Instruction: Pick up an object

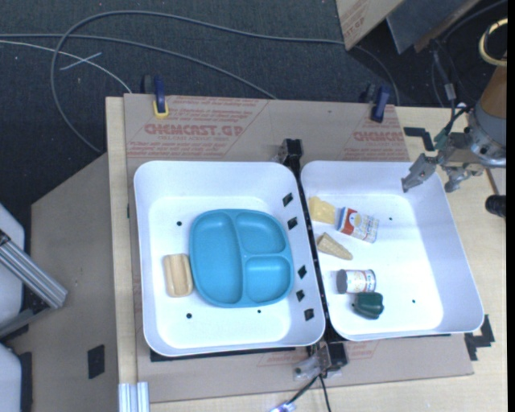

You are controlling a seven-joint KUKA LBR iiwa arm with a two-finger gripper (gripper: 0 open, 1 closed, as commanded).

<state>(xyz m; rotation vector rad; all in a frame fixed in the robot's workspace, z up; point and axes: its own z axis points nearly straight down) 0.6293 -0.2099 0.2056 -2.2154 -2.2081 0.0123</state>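
Observation:
My gripper (434,179) hangs over the back right corner of the right bin (451,249), open, with nothing between its fingers. In that bin lie a yellow cheese block (323,211), a small can with a red and white label (357,224), a tan wedge (334,247), a small jar on its side (356,282) and a dark green piece (369,305). All of them sit to the left of and nearer the front than the gripper.
The left bin (153,209) holds a blue divided plate (241,257) and a tan bread-like block (177,274). Black clips line the divider between the bins (299,233). Cables and a cardboard box (366,18) lie beyond the bench.

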